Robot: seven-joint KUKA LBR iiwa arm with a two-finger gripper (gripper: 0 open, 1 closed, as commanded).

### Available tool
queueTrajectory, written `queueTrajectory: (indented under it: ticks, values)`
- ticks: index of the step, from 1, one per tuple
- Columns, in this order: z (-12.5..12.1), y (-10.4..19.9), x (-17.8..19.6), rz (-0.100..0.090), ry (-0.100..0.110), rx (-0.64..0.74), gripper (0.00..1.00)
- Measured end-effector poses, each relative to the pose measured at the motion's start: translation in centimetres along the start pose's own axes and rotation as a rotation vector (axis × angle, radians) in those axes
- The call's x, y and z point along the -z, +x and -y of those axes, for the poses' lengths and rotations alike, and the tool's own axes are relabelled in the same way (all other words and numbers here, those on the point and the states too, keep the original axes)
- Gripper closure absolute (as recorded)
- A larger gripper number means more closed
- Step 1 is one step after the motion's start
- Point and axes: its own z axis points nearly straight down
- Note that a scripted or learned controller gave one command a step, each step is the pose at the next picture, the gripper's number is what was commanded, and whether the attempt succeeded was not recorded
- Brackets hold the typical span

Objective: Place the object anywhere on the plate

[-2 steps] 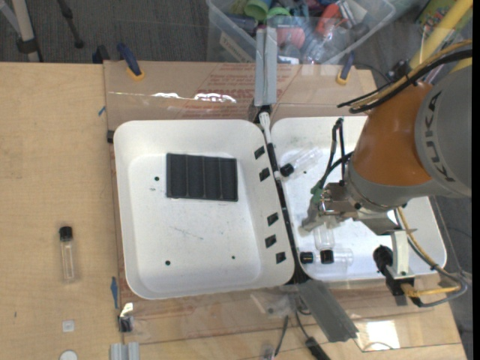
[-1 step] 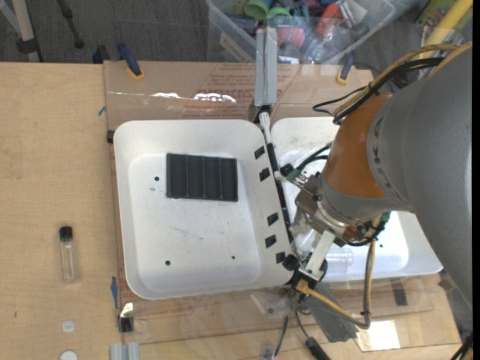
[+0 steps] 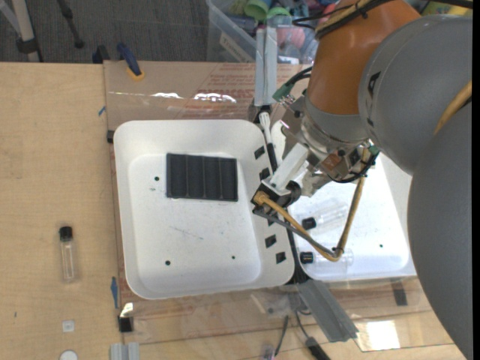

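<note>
A black ribbed rectangular plate (image 3: 201, 177) lies flat in the upper part of the left white bin (image 3: 142, 276). In the right white bin (image 3: 390, 257) a small clear tube-like object (image 3: 324, 220) rests on the floor, faint against the white. The gripper (image 3: 343, 165) hangs over the right bin's left half, just above and to the right of that clear object, mostly hidden under the orange-banded wrist. Nothing can be seen held in it.
A clear vial with a black cap (image 3: 67, 252) lies on the wooden bench left of the bins. A plastic tub of colourful items (image 3: 262, 6) stands behind the bins. The big grey arm covers the right bin's far side.
</note>
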Motion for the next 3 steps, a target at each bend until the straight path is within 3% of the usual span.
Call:
queueTrajectory:
  ticks: [1, 2, 3]
  values:
    - [10.4, 2.0, -2.9, 0.003, 0.002, 0.045, 1.0]
    - [12.5, 4.0, -7.8, 0.0, 0.0, -0.083, 1.0]
    - [4.4, 3.9, -9.7, -0.002, -0.001, -0.385, 1.0]
